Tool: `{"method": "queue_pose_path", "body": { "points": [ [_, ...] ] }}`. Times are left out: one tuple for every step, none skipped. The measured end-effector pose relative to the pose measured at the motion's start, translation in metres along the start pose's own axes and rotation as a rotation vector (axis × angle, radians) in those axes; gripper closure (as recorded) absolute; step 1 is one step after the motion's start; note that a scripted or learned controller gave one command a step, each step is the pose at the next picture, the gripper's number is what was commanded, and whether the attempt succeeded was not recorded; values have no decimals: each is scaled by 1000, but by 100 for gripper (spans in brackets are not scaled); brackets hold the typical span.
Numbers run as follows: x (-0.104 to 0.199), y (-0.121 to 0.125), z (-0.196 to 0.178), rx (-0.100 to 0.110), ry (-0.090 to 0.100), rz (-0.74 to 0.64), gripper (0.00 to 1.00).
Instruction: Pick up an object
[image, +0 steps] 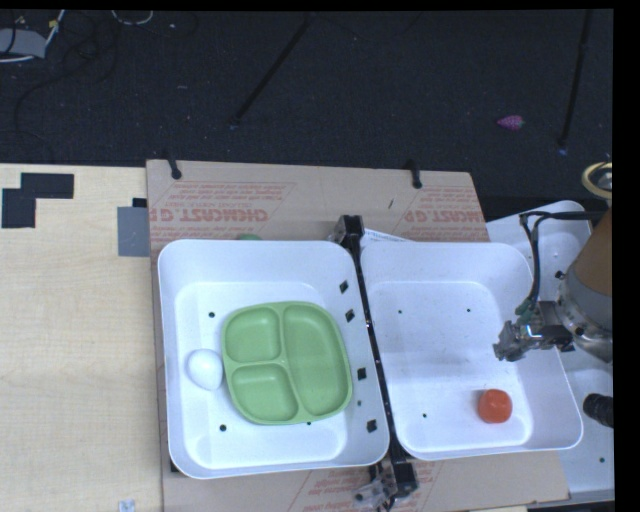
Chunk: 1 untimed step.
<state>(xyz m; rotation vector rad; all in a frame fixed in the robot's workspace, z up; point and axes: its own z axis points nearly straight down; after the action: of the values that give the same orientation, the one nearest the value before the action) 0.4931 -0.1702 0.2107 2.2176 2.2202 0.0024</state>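
Note:
A small orange-red ball lies on the floor of the right bin, near its front right corner. A green divided plate fills much of the left bin, and a white egg-shaped object rests against the plate's left edge. My gripper hangs at the right bin's right side, above and slightly right of the orange ball, apart from it. Nothing shows between its tips.
The two white bins sit on a cardboard sheet, joined by a black divider between them. The grey arm with its orange band comes in from the right edge. Pale wooden benchtop lies to the left.

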Motion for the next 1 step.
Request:
{"method": "queue_pose_path", "body": {
  "points": [
    [-1, 1, -35, 2, 1, 0, 100]
  ]
}}
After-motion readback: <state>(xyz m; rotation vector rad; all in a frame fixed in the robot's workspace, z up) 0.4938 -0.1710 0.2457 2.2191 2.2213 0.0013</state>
